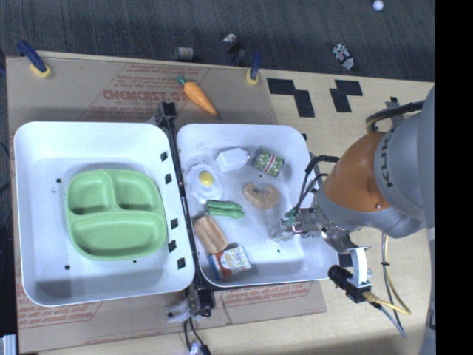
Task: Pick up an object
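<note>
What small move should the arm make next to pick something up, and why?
Probably ease the tool left toward the bread. It sits low at the right bin's right side with nothing seen in it, and the bread lies nearest, apart from the can and bean pod.

A green divided plate lies in the left white bin, a toy carrot rests on the cardboard sheet just behind the bins, and blue clamps grip the desk's far edge.
</note>
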Controlling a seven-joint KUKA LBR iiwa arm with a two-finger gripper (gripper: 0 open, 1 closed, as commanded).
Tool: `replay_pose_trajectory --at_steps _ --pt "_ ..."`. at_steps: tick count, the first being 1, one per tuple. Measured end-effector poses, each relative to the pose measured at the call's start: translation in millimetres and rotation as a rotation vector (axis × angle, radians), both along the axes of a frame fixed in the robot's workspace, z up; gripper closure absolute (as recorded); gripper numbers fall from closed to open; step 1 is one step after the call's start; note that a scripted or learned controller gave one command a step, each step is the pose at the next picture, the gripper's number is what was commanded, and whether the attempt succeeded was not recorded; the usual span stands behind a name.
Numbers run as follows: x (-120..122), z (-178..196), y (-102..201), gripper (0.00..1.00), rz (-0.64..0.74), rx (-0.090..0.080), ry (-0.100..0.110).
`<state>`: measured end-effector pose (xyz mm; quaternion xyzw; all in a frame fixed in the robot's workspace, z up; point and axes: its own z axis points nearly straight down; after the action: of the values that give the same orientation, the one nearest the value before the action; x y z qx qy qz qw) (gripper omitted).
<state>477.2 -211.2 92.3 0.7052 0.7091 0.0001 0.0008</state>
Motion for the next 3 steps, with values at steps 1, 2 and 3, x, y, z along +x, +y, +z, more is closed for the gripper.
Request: replay_pose_trajectory --at_steps 1,2,3 --pt "11 0 0 1.0 0.003 0.001 0.003" --pt "85 0 1 1.0 -0.001 0.003 0.002" --pt "142 0 1 1.0 0.0 0.002 0.001"
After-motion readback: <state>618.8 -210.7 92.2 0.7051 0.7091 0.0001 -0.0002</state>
